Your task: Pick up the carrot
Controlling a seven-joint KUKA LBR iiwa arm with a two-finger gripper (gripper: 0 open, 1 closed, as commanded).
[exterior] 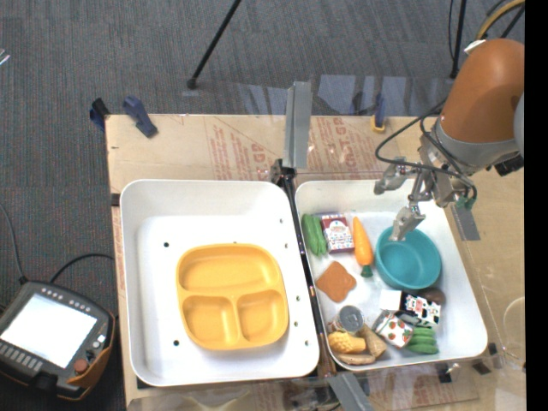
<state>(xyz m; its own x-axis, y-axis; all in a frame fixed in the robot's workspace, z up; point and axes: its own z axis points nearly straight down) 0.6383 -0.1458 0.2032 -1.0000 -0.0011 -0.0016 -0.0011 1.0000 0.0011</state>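
Tool (pixel 409 223) sits in the right half of the frame, hanging below the grey wrist and orange band of the arm, which comes in from the upper right. Its tip hovers at the upper rim of a teal bowl (pixel 409 261) in the right bin (pixel 469 315). Whether it is spread wide or pinched narrow cannot be told from this angle, since the tip reads as one blurred grey shape; nothing shows held in it.

The carrot (pixel 363 244) lies in that same right bin, left of the teal bowl and just beside it, orange body running roughly top to bottom of the frame with its green end toward the bottom. A red-and-white box (pixel 338 233) lies on its left, and past that something long and green (pixel 314 235), likely a cucumber. An orange-brown flat piece (pixel 336 282) sits lower left of the carrot. More small food items and cartons crowd the lower part of the bin.

The left bin (pixel 145 221) carries a yellow divided tray (pixel 231 296).

Judged from this, the pick is not yet done: the carrot rests on the bin floor, apart from the tool, which sits to its right and slightly higher in the frame. What is left is nearly everything: shifting left over the carrot, coming down, closing on it, and lifting. The tight neighbours on both sides leave little room.
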